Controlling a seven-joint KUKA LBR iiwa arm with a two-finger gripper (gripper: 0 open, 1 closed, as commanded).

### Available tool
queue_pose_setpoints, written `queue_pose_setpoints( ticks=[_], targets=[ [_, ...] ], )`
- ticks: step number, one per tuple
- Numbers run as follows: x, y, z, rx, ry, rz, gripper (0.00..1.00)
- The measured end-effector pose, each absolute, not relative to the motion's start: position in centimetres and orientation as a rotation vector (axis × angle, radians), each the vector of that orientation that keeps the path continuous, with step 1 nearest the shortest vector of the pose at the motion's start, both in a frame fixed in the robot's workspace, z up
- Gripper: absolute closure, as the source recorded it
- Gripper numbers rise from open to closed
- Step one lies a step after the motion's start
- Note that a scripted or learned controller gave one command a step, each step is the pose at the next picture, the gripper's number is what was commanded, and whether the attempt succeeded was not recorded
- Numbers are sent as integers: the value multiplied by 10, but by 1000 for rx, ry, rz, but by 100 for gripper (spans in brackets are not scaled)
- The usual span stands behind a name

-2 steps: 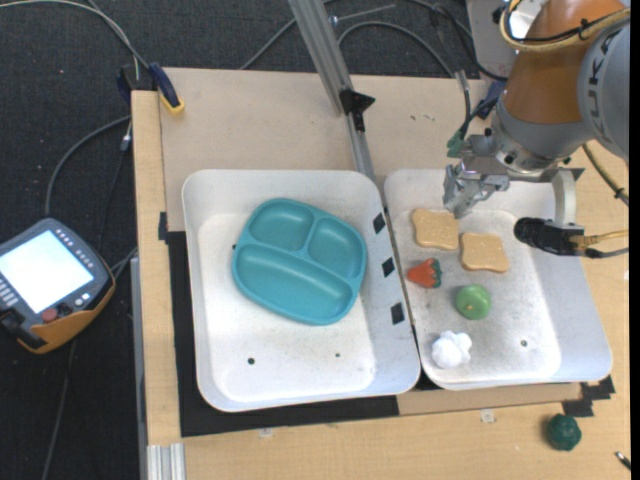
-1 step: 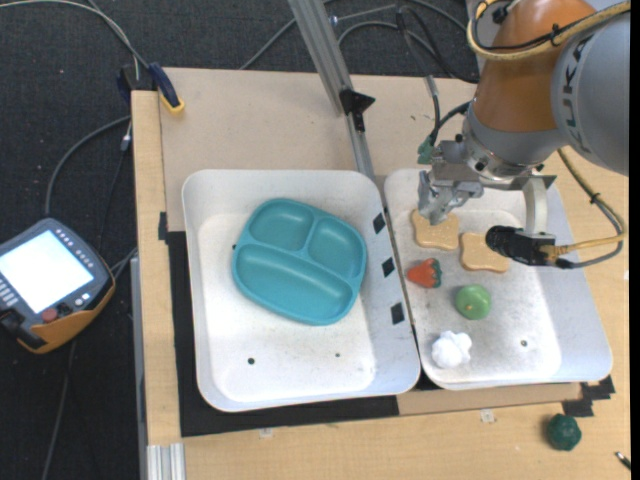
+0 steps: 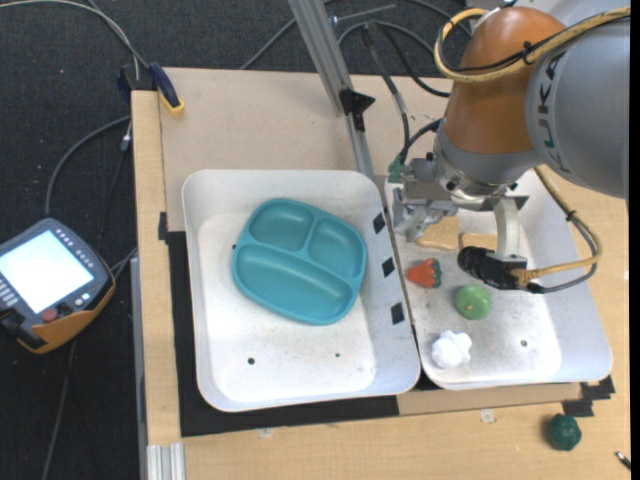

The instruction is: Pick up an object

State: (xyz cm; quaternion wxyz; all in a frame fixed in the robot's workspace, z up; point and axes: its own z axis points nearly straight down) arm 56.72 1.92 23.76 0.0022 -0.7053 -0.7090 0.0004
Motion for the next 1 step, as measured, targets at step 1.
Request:
queue_pose_setpoints(
  ticks=[1],
  targets=[
    [551,63,241,-2212,-2225,0,100]
  ],
)
